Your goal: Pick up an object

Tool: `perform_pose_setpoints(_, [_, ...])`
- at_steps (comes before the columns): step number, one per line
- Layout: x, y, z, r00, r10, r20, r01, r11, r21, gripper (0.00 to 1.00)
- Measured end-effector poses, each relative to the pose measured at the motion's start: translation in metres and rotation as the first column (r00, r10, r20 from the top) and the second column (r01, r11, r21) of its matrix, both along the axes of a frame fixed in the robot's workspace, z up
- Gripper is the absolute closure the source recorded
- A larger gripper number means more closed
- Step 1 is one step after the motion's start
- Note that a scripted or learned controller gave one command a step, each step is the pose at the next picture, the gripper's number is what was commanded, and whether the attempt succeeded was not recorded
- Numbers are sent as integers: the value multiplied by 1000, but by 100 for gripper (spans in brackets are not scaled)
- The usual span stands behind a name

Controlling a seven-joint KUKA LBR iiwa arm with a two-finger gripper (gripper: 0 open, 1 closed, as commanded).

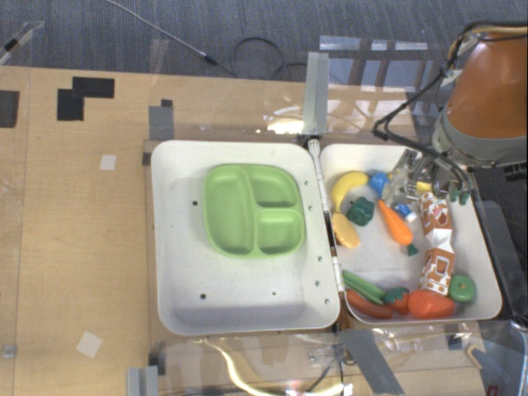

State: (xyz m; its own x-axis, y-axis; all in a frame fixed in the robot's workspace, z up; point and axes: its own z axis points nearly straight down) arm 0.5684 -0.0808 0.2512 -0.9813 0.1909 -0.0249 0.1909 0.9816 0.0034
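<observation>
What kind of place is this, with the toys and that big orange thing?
Probably a robot lab test bench. A robot arm reaches over two white bins, one heaped with toy food like a banana and carrot, the other holding a green tray. Cables trail behind.

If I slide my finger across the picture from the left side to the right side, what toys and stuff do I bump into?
Green divided plastic plate in the left white bin → yellow toy banana → dark green toy broccoli → orange toy carrot → small green round toy near the right white bin's edge.
</observation>
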Motion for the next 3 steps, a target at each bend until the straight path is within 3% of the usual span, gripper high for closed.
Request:
perform_pose_setpoints(1, [-5,-39,-128,987,160,-26,-160,987,3,100])
perform_pose_setpoints(2, [-3,-39,-124,987,161,-18,-161,987,0,0])
perform_pose_setpoints(3, [15,-29,-162,948,318,-13,-319,948,-4,0])
